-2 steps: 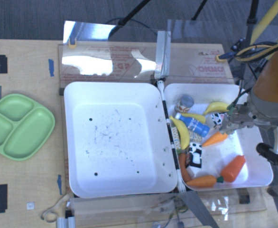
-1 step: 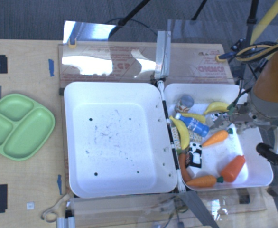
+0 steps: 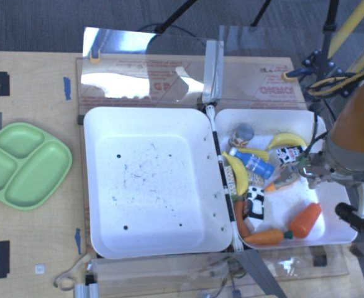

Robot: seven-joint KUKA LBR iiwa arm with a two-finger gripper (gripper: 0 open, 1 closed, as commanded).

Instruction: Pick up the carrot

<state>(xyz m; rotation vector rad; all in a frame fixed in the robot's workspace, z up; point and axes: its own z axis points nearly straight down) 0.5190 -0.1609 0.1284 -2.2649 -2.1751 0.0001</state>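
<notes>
Wooden counter; carrot at six o'clock in right bin. Claw state unclear; approach it squarely.

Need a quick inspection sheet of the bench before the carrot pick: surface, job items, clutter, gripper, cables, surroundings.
Surface: wooden bench bearing left bin and right bin.
Job's things: carrot lying at right bin's near edge, ungrasped.
Clutter: bananas, blue bottle, orange piece, all in right bin.
Grippers: gripper over right bin's right side, away from carrot.
Cables: bundle behind right bin.
Surroundings: green divided plate left of bins.
</notes>
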